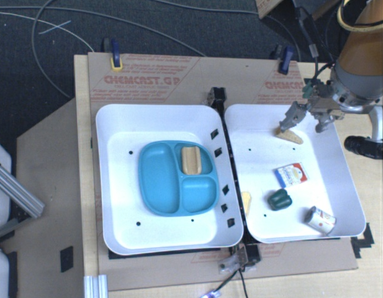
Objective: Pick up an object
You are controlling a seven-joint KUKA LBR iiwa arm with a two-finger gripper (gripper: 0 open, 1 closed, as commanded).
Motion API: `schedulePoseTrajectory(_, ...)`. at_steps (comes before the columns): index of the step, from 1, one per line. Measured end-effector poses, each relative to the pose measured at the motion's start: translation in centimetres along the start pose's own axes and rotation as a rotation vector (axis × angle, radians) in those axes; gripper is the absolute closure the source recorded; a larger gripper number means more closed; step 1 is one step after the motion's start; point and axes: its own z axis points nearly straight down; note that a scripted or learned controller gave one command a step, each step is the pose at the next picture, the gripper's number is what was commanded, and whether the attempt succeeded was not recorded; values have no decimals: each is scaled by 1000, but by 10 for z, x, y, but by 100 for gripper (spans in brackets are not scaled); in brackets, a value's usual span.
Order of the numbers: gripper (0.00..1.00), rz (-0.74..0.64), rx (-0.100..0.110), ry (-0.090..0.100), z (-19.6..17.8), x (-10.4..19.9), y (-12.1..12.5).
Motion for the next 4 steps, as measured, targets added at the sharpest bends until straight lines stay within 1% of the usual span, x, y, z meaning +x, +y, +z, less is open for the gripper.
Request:
schedulePoseTrajectory(1, 0, -3, -13, -2, -7, 0, 2)
schedulePoseTrajectory(2, 0, -2, -10, -2, 45, -9, 8)
schedulePoseTrajectory(3, 0, -2, -8, -1, 106, -15, 9)
schedulePoseTrajectory(4, 0, -2, -8, -1, 158, -15, 9)
